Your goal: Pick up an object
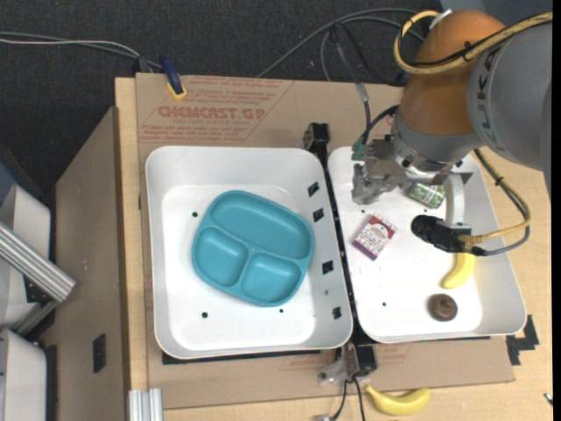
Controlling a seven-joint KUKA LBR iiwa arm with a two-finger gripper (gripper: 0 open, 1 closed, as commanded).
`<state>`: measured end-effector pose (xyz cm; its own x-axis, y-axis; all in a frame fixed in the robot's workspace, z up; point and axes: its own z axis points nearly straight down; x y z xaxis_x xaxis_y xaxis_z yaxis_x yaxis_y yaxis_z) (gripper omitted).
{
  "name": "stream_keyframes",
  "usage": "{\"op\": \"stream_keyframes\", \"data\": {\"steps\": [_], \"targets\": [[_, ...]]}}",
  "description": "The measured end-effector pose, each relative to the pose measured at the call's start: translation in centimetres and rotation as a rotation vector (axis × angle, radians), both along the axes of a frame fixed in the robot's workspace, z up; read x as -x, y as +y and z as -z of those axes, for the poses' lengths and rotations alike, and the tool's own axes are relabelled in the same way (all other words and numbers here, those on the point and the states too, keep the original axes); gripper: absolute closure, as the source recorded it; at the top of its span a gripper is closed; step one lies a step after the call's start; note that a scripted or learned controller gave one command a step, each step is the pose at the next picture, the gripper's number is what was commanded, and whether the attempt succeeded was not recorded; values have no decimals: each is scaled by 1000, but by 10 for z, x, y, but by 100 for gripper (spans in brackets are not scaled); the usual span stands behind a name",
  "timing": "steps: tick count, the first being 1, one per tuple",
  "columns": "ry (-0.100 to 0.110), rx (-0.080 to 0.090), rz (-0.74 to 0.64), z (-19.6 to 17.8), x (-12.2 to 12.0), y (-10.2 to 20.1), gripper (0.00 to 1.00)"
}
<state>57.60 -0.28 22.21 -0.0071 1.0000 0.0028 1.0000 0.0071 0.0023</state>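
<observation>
From the camera view above the bench [86, 202], the grey arm [517, 77] comes in from the upper right and bends down over the right bin [498, 316]. Its orange band [443, 64] sits high over the bin's far edge. The wrist points steeply downward, so the hand [372, 189] hangs over the far left part of the right bin, close to the wall shared by the two bins. The hand is seen almost end-on and in shadow. I cannot tell whether it is spread or pressed together, and nothing can be seen gripped in it.

Just below the hand in the picture, a small pink and white packet [374, 236] lies tilted on the bin floor. It looks apart from the hand, though near it. A green and white wrapper [427, 194] lies to the right of the hand, partly under the wrist. Further toward the near right corner are a yellow banana [458, 273] and, just beyond it, a brown round piece [443, 306]. The two are close but not touching.

The left bin [159, 235] holds a teal divided plate [252, 248] with three compartments, lying flat near the middle, well apart from the hand. Both bins rest on a cardboard sheet [219, 105] with red print. A second banana [401, 400] lies outside the bins at the near edge of the bench.
</observation>
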Motion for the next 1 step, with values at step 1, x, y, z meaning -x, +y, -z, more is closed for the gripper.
{"op": "stream_keyframes", "data": {"steps": [1], "targets": [[2,0,-1,-1,-3,63,100]]}}
